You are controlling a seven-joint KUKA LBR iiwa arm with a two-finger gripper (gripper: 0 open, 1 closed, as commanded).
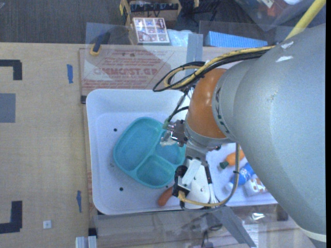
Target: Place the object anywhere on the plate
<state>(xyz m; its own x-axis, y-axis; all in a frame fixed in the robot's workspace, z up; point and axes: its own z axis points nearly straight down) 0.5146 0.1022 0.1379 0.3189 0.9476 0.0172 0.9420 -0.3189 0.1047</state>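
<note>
A teal divided plate [142, 153] lies in the left white bin [101, 112]. My gripper [172, 135] hangs over the plate's right rim, mostly covered by the orange-banded wrist. A small orange-red elongated object [165, 197] lies on the bin floor just off the plate's near right corner, below the gripper and partly hidden by the wrist bracket.
In the right bin, beside the arm, lie an orange piece with a green end [230, 160] and a blue-and-white item [249, 181]. The big grey arm covers most of that bin. Cardboard and boxes stand beyond the bench's far edge.
</note>
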